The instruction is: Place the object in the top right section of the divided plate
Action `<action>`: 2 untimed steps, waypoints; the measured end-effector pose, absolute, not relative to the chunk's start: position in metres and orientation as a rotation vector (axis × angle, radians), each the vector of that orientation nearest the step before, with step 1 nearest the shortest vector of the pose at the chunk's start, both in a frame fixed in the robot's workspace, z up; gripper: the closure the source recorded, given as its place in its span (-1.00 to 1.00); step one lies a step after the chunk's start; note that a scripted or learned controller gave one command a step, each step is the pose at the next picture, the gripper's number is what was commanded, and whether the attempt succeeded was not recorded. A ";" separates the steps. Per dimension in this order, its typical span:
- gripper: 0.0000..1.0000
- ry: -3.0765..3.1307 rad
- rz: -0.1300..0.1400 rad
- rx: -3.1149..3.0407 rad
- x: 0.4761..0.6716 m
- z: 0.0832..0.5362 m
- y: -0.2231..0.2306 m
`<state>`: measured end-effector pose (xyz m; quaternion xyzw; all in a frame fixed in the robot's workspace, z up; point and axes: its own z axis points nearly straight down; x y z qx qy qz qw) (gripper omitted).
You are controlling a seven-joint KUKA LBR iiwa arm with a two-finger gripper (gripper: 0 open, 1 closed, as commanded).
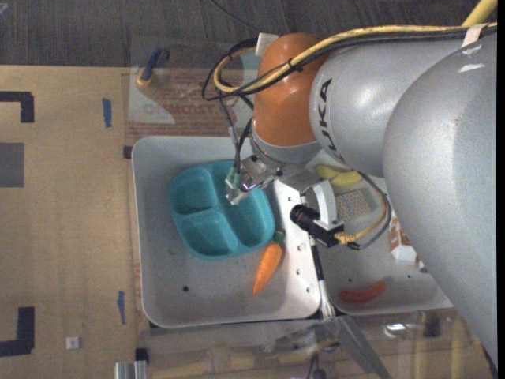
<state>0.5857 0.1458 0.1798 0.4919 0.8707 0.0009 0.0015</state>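
Note:
A teal divided plate (207,231) lies in the left bin (158,283), with three sections. My gripper (237,191) hangs over the plate's upper right part, near the ridge between sections, its metal fingertips pointing down at the plate. I cannot make out anything between the fingertips. An orange carrot (267,267) lies on the bin floor just off the plate's lower right rim, below the gripper.
The right bin (379,294) holds a yellow banana-like item (339,178), a mesh-patterned object (353,204), an orange-red piece (363,293) and a white carton (400,243). A black cable connector (309,219) sticks out beside the wrist. The arm covers the upper right.

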 end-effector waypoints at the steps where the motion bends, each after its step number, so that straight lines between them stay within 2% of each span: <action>1: -1.00 2.734 0.002 1.543 0.585 0.179 0.147; 2: -1.00 2.513 -0.005 1.890 0.534 0.150 0.204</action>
